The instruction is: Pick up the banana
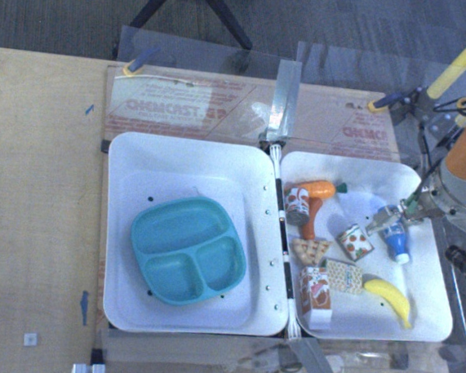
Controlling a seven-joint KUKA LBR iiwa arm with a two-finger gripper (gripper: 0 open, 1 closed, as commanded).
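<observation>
White bin [437, 324], tool [394, 219] over tube [397, 241]

Left bin [121, 236]: one teal divided plate [187, 249], three compartments, lying flat near the centre. Right bin [437, 324]: a carrot [317, 199] lies against a small can [298, 203] near the inner wall; below them a pizza slice [310, 250], then a juice carton [315, 294] at the front. A cracker [343, 276] sits just beside the carton. A small printed box [355, 242] lies mid-bin; a blue tube [395, 239] lies tilted to its right. The wooden bench [26, 203] surrounds both bins.
</observation>
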